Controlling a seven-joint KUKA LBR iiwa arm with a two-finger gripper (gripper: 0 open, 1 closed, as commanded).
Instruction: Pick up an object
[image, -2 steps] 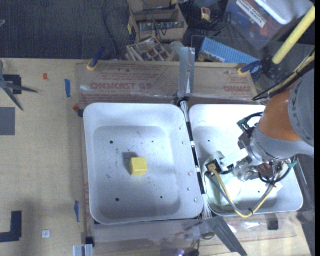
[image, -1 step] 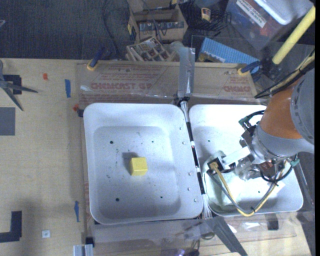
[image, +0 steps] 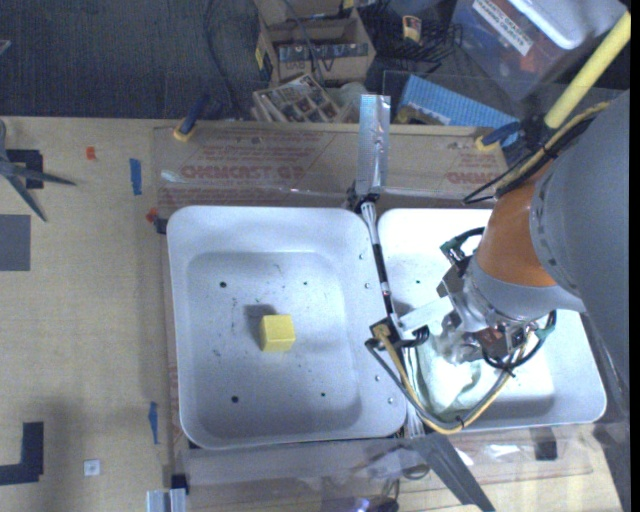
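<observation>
A yellow block is lying alone on the floor of the left bin, a little toward seven o'clock from the middle. The arm is reaching in from three o'clock and hanging its gripper low over the right bin, well apart from the block. Cables are crowding the tool, so I cannot tell whether it is spread or closed.
</observation>
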